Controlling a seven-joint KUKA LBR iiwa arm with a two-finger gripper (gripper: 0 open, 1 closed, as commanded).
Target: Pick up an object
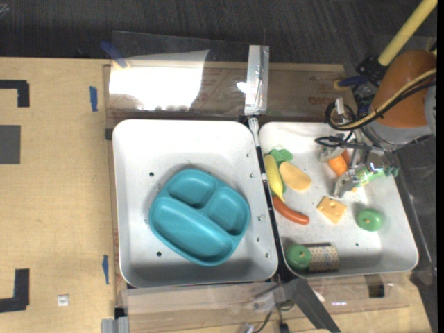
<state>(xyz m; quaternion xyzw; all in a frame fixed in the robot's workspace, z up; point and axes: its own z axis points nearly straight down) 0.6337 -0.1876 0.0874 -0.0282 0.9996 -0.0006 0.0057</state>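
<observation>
One blue tray [200, 216], two white bins [132, 186].

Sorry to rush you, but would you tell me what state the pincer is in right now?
Pincer: low over the right bin, just above the yellow cheese wedge; open or closed cannot be told, and no object is visibly gripped.

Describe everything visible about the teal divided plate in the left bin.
The teal plate is a rounded, glossy, plastic-looking tray with three compartments: two smaller ones toward the far side and one long one toward the near side, split by raised ridges. It lies flat and right side up, turned at an angle to the walls of the left bin, roughly at the centre of the bin's floor. Nothing sits in it, and the gripper is over the other bin, well away.
</observation>
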